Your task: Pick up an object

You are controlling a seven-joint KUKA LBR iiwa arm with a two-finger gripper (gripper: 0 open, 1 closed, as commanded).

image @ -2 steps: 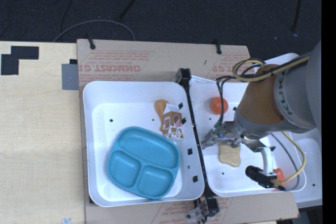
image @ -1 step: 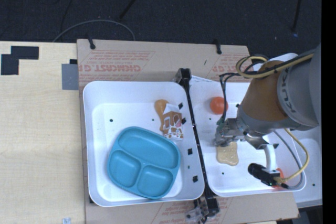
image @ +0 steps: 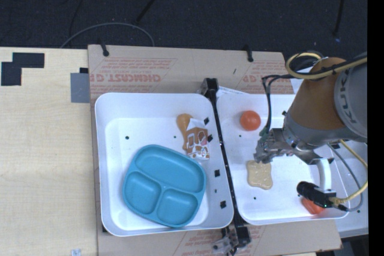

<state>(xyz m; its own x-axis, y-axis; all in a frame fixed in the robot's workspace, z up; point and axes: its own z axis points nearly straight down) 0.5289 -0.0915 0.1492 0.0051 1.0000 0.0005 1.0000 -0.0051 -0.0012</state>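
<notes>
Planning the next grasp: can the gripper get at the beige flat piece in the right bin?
Probably yes. The gripper hangs just above the beige flat piece, nothing lies between them, and the red ball sits well clear.

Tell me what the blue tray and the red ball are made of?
The blue tray looks like hard plastic: one even color, smooth, with molded compartments and rounded edges. The red ball looks smooth and matte, maybe plastic or rubber; it could be a toy tomato, and the picture is too blurry to be sure.
</notes>
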